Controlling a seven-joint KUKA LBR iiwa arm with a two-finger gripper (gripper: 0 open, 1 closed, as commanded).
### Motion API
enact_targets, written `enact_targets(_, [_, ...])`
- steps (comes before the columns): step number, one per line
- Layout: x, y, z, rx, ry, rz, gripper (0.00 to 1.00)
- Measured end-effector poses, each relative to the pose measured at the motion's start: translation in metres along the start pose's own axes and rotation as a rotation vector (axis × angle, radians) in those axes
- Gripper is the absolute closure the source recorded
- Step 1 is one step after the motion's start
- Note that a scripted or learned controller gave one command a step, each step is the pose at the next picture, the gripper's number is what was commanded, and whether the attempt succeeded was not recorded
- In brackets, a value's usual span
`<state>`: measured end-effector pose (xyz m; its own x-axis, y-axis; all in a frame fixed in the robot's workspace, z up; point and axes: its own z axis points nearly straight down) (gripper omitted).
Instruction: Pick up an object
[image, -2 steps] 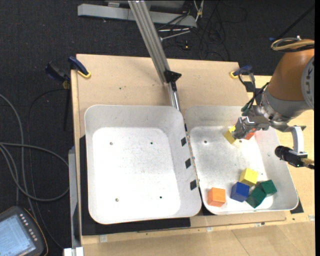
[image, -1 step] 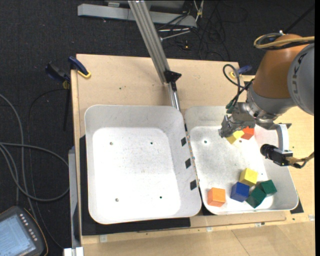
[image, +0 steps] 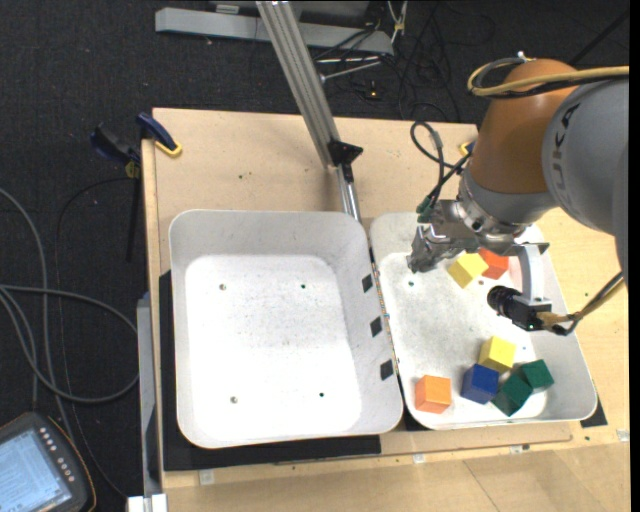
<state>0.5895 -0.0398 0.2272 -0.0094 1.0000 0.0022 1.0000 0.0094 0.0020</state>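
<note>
A wooden counter (image: 250, 150) sits on dark carpet (image: 70, 80); cables (image: 40, 290) trail left, a blue clamp (image: 150, 130) grips its corner.

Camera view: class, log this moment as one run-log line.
gripper: over right bin, holding nothing seen | yellow block: beside it | left bin

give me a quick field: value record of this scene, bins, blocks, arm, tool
left bin: white, no blocks seen in it
right bin: white, holds all the blocks
blocks near the arm: yellow block, orange-red block
blocks at near end: orange block, blue block, second yellow block, two green blocks
arm: over the right bin's far end
tool: low beside the yellow block, nothing seen held
</note>
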Motion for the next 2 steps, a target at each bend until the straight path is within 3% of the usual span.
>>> enact_targets(2, [0.125, -0.005, -0.012, 0.001, 0.0, 0.001, 1.0])
